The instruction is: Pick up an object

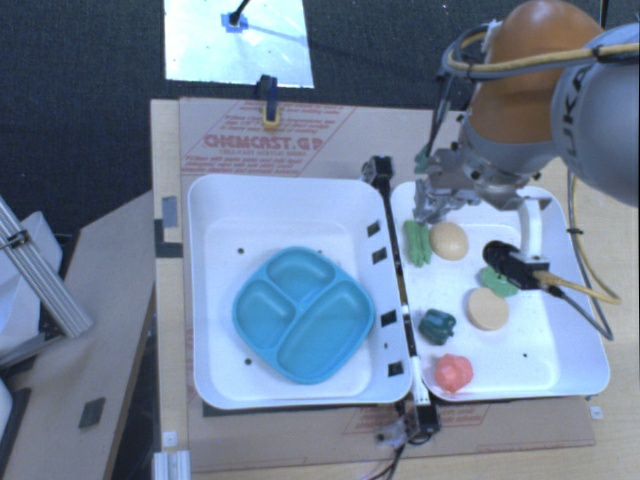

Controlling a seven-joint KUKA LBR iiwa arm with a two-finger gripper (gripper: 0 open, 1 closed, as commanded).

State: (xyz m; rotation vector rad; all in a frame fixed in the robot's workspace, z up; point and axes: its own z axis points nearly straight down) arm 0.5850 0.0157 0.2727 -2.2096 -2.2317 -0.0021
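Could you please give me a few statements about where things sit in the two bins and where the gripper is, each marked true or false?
1. The blue divided plate lies in the left bin. True.
2. The pink object sits at the far edge of the right bin. False: it lies near the bin's near edge, close to the divider.
3. The gripper hangs over the far left part of the right bin, close to the green long object and the tan round object. True.
4. The dark green object lies on the blue divided plate. False: it lies in the right bin.
5. The flat beige disc is in the right bin. True.
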